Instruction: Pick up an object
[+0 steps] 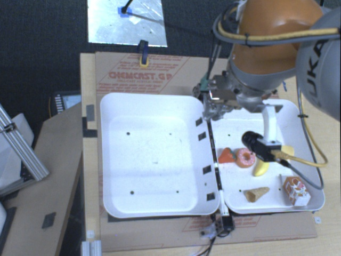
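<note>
Right bin (240,124), one each: donut (245,158), cone (257,194), box (295,190), red wedge (227,156), perhaps banana (260,168).

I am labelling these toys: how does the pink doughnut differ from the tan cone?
The pink doughnut is round; the tan cone tapers to a point. The doughnut lies beside a red wedge; the cone lies alone. Both are in the view's right bin.

grey arm (321,63) with dark lettering, rounded orange band (274,15) crossed by yellow cable (277,36), metallic end effector (213,103).
</note>
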`<state>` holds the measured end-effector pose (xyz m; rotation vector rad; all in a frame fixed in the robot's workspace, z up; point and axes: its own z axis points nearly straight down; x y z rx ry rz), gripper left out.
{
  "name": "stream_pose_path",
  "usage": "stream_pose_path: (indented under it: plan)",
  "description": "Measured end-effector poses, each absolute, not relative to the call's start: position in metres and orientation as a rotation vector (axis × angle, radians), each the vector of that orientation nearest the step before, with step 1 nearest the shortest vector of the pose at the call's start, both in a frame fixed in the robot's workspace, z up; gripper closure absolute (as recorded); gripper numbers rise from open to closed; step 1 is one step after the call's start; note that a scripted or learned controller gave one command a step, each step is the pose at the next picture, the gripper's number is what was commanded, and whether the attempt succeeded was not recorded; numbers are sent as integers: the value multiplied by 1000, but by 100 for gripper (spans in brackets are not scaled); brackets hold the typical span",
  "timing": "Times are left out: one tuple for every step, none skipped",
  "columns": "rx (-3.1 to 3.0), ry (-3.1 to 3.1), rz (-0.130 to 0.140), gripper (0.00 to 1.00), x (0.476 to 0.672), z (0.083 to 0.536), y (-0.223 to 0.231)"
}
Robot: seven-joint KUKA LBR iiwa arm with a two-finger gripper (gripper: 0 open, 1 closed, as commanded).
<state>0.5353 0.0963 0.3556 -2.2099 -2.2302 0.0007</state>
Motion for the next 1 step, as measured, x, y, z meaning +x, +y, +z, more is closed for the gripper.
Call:
stream_pose_path:
  plan:
    - [-2215, -2230, -7, 100, 501, 387, 91]
